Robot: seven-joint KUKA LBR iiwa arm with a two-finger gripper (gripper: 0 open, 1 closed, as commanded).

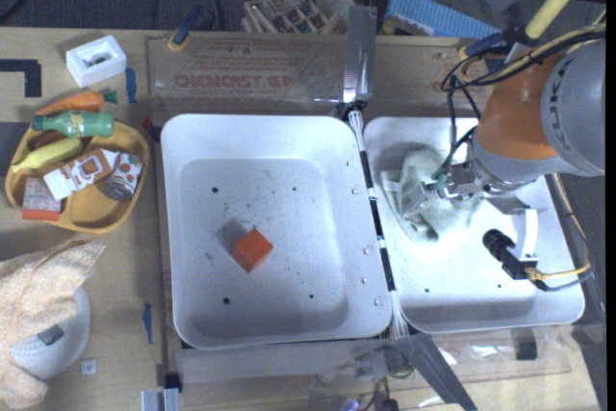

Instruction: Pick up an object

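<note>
The grey arm with its orange band [520,120] comes in from the right of the frame and bends down over the right-hand shallow white plastic bin [462,294]. Its two-finger gripper [443,190] sits low in the upper left part of that bin. It is right against a pale, whitish-green crumpled item [414,176], perhaps a soft cloth or a wad of plastic film; the view is too blurred there to say which. The gripper's tip meets the right side of this crumpled item. Whether the claw is open, closed or gripping the item cannot be told, because the wrist and the pale folds run together at that spot.

In the left-hand shallow white plastic bin [192,149] a small orange cube [253,249] lies alone, a little left of and below the bin's centre. It is turned so that one corner points toward the bottom of the frame. It is well apart from the gripper, with the joined bin walls between them.

Left of the bins, at the frame's left edge, a round yellow bowl [96,212] holds toy food, among it a green bottle [77,123] lying on its side. A small white box [96,60] rests on the bench in the upper left. A peach-coloured cloth [43,279] lies bunched in the lower left corner.
</note>
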